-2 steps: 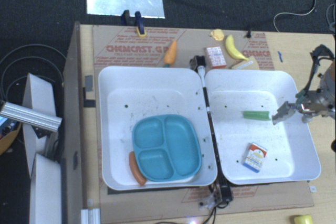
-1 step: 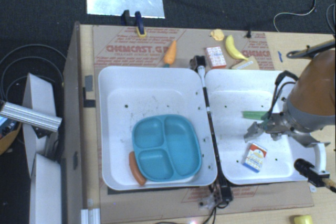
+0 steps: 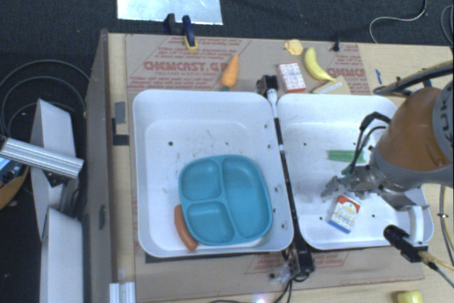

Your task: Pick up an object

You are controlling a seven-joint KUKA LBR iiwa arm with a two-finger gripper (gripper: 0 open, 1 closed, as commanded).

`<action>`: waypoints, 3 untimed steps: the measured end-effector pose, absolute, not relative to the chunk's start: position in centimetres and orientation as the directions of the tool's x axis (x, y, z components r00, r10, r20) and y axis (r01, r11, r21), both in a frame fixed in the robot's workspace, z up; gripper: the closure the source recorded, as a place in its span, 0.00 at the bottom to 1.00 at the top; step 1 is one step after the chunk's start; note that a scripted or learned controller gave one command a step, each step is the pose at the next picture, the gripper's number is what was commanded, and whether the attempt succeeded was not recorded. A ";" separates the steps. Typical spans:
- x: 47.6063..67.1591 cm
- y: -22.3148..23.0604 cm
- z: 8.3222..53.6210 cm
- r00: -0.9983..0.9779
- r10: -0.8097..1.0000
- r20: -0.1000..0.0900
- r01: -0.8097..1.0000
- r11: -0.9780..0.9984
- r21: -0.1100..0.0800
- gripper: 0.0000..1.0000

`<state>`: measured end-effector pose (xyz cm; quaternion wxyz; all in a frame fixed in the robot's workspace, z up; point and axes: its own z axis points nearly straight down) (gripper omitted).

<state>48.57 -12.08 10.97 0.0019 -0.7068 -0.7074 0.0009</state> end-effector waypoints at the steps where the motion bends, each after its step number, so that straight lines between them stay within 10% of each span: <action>1: 52.2 -16.8 8.4 0.000 1.000 -0.003 1.000 0.000 0.005 0.00; 3: 66.7 -16.9 8.7 -0.005 1.000 -0.004 1.000 0.005 0.012 0.00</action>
